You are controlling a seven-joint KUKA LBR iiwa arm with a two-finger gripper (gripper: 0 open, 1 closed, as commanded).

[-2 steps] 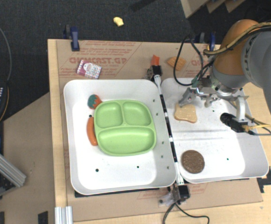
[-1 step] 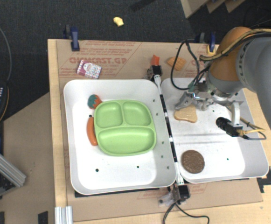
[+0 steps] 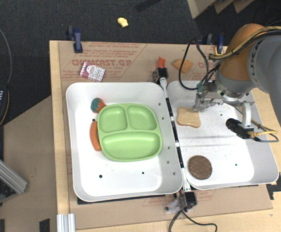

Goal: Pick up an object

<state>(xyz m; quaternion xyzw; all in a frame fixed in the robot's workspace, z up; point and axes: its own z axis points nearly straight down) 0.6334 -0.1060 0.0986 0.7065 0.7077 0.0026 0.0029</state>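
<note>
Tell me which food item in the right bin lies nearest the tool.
The tan bread slice, right beside the tool. The round brown patty sits much farther off, near the front edge of the right bin.

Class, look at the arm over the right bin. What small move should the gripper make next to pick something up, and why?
Probably a short shift onto the toast, then straight down. The gripper is by the toast's far edge rather than centred over it. The toast is the nearest thing in the right bin; the brown disc lies farther off.
</note>
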